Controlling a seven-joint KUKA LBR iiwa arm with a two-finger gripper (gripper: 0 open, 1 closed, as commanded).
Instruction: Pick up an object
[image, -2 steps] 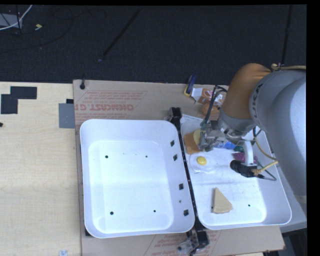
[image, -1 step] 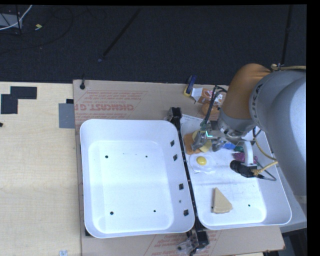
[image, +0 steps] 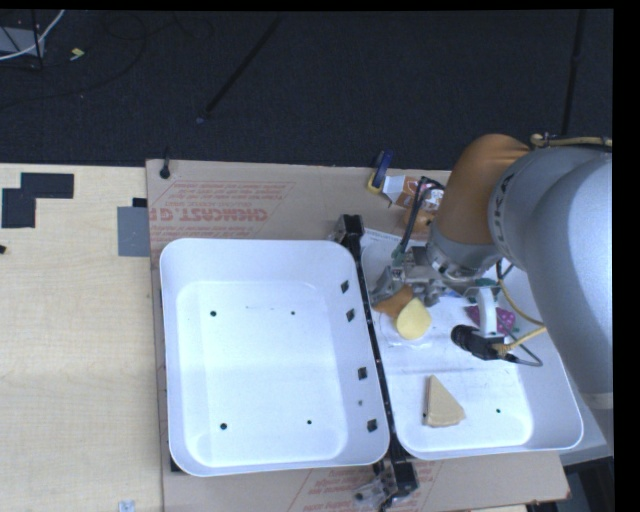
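Partly arm-hidden, gripper (image: 408, 285) over yellow ball (image: 414, 321).

You look down at a slant from one fixed camera above the pale wooden bench (image: 70, 330), moderately near, both shallow white plastic bins (image: 180, 270) in frame.

In the right bin (image: 545, 425), a wedge (image: 442, 403) lies before a ball (image: 414, 321).

A pale yellow round lump (image: 414, 321) lay in the right bin (image: 545, 425); a tan wedge (image: 441, 403) lay flat nearer its front.
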